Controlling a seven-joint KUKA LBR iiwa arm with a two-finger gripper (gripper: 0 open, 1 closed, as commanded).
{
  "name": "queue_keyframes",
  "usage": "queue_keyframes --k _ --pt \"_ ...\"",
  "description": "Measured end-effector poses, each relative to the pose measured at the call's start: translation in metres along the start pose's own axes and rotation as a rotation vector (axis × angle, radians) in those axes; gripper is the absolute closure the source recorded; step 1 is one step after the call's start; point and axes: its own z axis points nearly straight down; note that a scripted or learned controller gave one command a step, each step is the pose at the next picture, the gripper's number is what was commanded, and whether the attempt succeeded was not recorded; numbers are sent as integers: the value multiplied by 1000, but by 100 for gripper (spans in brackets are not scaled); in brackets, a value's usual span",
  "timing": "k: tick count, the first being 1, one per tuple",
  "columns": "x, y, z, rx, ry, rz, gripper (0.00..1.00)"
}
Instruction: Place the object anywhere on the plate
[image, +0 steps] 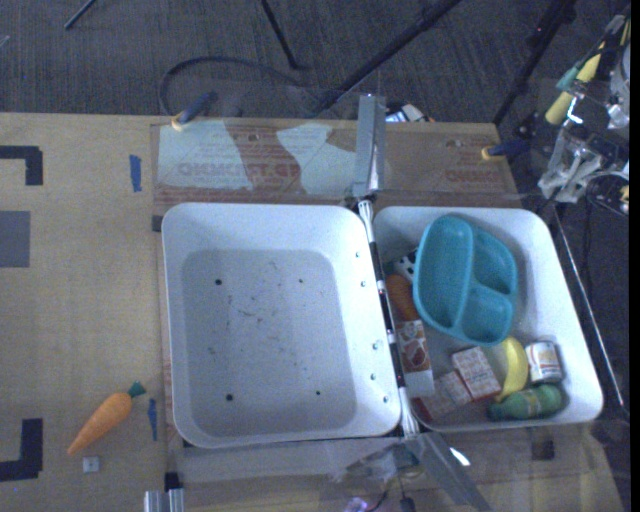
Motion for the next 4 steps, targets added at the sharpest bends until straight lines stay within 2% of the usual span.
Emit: queue_keyframes --k 1,2,4 --pt "-15 -72 -35 5 -1 -32 100" --pt "5 -155 -60 1 -1 761 100" --pt "5 -153 -79 -3 -1 765 100"
